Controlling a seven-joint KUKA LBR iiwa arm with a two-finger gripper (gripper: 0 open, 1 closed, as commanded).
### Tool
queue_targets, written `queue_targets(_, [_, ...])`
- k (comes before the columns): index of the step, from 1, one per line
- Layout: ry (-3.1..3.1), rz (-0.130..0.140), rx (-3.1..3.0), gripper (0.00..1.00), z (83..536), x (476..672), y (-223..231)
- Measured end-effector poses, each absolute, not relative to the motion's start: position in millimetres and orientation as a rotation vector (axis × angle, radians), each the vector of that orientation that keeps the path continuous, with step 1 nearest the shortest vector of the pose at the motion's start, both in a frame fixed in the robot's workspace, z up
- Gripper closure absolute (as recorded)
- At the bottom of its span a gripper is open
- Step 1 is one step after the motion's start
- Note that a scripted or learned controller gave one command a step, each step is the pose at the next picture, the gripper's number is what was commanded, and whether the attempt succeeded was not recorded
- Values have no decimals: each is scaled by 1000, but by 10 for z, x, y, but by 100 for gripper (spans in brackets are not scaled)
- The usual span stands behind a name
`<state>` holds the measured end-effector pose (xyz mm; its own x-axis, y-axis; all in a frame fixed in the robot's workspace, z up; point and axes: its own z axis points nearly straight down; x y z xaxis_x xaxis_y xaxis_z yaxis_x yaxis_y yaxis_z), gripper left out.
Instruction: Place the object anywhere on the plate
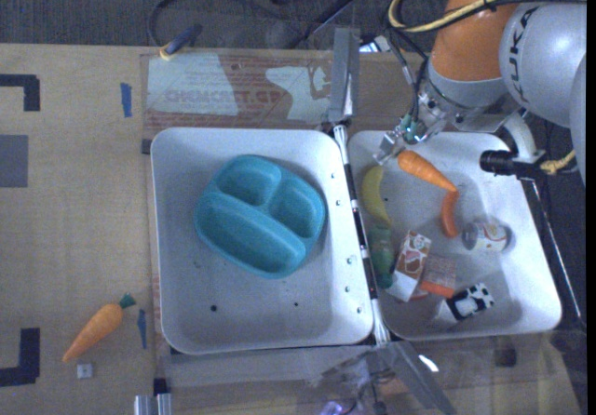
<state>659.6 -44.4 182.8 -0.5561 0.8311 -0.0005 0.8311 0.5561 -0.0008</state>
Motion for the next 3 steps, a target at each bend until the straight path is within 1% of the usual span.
queue_targets(1, [2929, 1, 1135, 100, 1830, 6614, 449])
queue_targets(2, [2893, 2, 1220, 100, 1946, 6598, 964])
queue_targets(3, [2941, -1, 1106, 100, 2350, 6318, 925])
